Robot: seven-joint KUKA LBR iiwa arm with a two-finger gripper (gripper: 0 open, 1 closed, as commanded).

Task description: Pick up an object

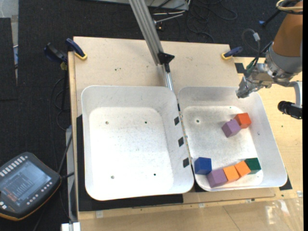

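The right bin [269, 129] holds several small blocks. An orange block [243, 120] and a purple block [231, 128] touch near its upper right. Along its front edge lie a blue block [202, 165], a purple block [217, 177], an orange block [231, 172] and a green block [252, 165]. My gripper [243, 91] hangs over the bin's far right corner, above and behind the upper orange block, with nothing visible in it.
The left bin [91, 129] lies beside the right one. A slanted metal pole [147, 25] crosses the bench's back and ends between the bins. Clamps [76, 49] hold the far corners. A teach pendant [24, 184] lies at the lower left.
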